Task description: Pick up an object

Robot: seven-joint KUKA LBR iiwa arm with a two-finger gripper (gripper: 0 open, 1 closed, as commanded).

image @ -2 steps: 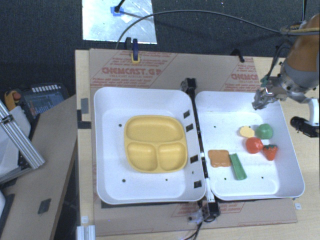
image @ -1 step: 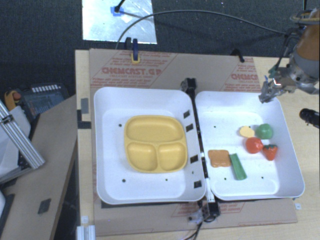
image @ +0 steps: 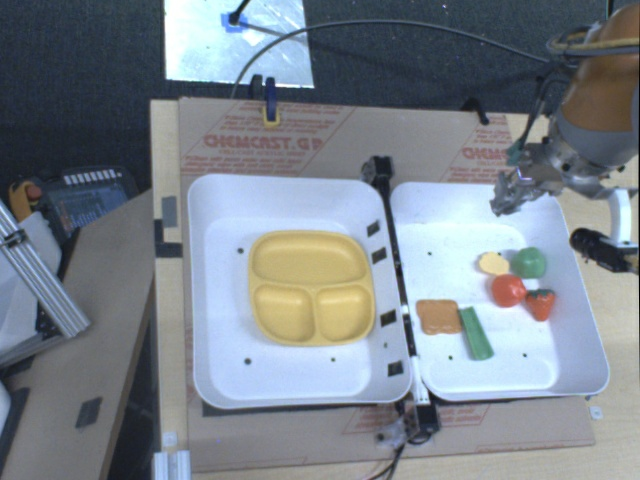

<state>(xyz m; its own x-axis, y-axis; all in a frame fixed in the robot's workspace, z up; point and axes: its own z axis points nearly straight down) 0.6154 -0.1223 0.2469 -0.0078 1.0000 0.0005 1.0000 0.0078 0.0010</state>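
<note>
Several toy foods lie in the right bin (image: 560,373): a green ball (image: 529,262), a yellow slice (image: 492,263), a red tomato (image: 507,290), a red strawberry-like piece (image: 541,304), an orange-brown cracker (image: 438,316) and a green stick (image: 476,332). My gripper (image: 508,194) hangs over the bin's far right part, above and behind the food cluster, with nothing seen between its fingers. The arm's orange band (image: 603,93) is at the upper right.
The left bin (image: 215,268) holds a yellow compartment tray (image: 310,286). A black divider strip (image: 390,268) runs between the bins. A black cable arcs across the back. Grey equipment sits off the bench to the left.
</note>
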